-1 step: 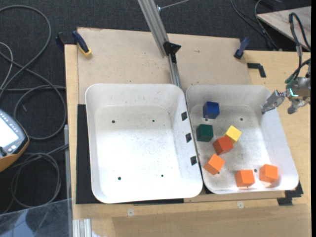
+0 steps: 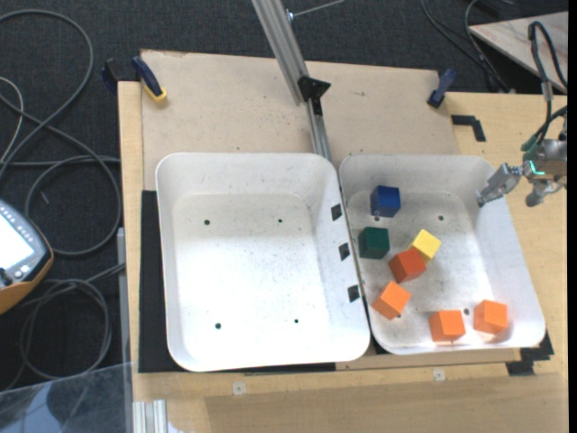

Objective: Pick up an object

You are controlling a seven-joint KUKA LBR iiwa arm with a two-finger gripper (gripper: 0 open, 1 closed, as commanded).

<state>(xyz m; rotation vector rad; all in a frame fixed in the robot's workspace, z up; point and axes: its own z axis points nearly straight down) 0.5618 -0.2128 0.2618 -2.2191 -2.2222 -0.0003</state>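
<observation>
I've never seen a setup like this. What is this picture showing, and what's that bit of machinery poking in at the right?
One camera fixed above a wooden bench looks down at a slant. On the bench sit two shallow white bins: the left bin and the right bin. The right bin holds small blocks: a blue block, a green block, a yellow block, a red block touching the yellow one, and three orange blocks. The machinery is the gripper, the two-fingered hand of a robot arm reaching in from the right. It sits over the right bin's far right corner, holding nothing, apart from the blocks. Its job is to pick one up.
</observation>
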